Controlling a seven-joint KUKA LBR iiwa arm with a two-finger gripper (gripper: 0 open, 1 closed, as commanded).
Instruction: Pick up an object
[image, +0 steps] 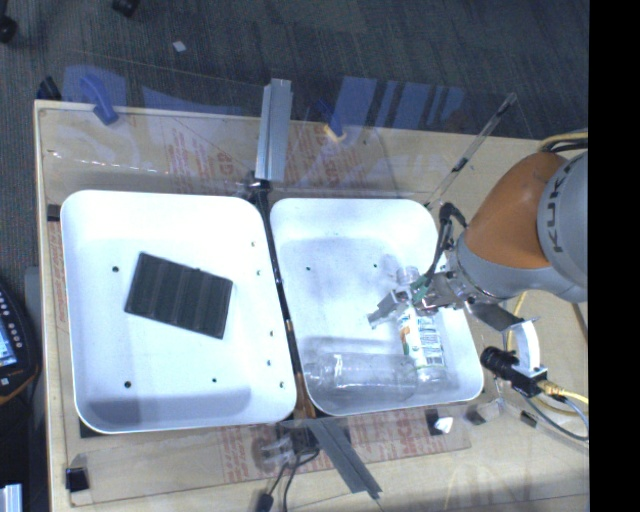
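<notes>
Gripper (398, 303) low in right bin (300, 230), frame centre-right, beside orange-label tube (424, 338); finger state unclear. Best: centre over tube, avoid clear bottle (360, 368), close squarely.

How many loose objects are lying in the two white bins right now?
3. A dark ribbed panel lies in the left bin. In the right bin, a clear plastic bottle lies along the near wall and a small labelled tube sits under the gripper, which may hide more.
</notes>
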